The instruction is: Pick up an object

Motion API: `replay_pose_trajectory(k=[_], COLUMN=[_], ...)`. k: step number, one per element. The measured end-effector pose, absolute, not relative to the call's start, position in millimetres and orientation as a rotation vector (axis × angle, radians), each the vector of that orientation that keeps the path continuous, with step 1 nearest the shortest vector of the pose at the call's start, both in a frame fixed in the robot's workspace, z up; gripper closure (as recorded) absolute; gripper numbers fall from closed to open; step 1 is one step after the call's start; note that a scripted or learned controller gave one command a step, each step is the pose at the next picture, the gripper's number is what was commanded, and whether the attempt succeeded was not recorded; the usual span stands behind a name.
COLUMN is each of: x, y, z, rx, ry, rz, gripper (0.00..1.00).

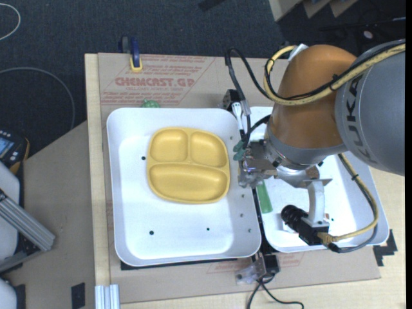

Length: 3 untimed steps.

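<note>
Yellow three-compartment plastic plate (188,165) lies in the left white bin (129,230), towards its far right. Grey arm with orange band (312,108) hangs over the divide between bins; gripper (252,171) just right of the plate, its opening cannot be told. Risk: the wide, shallow plate may slip the grasp, or the descent meets a bin rim.

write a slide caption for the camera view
Grey KUKA arm poised beside a yellow three-compartment plastic plate in the left white bin.

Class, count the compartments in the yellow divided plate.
3. The yellow plate lies in the left bin: two small compartments side by side at its far edge, one wide compartment along its near edge. No part of it is covered.
</note>
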<state>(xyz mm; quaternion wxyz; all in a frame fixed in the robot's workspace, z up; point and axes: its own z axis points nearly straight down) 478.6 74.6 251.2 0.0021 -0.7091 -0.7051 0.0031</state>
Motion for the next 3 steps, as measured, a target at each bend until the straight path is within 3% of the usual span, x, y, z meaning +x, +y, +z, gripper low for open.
replay_pose_trajectory(k=[1, 2, 3], x=[479.5, 478.7, 480.2], y=[125.6, 80.3, 163.4], z=[295.6, 256.4, 410.7], rx=[-2.217, -2.225, -2.213], ry=[-2.228, -2.213, -2.238], rz=[-0.008, 0.009, -0.031], gripper=[1.0, 1.0, 1.0])
